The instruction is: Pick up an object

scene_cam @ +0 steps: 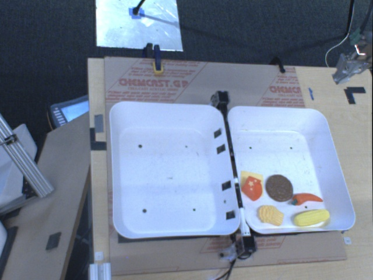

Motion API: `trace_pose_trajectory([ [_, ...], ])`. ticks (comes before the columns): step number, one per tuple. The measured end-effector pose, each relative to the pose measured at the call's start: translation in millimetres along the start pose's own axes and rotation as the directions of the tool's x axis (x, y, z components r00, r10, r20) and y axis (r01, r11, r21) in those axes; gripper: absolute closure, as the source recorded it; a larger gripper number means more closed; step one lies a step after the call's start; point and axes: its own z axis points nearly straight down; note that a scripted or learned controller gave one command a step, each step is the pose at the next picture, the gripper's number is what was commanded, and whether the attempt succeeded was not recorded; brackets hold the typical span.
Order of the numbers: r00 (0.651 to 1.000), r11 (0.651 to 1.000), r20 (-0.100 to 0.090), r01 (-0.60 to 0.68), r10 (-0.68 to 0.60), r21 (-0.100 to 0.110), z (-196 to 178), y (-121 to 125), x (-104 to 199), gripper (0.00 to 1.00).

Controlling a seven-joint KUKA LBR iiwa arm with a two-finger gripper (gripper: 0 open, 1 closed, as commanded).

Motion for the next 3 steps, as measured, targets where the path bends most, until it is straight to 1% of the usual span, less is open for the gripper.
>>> trace_pose_trajectory([
  [3, 1.000, 1.000, 0.000, 0.000, 0.000, 0.000, -21.1, 0.1, 0.0, 1.00],
])
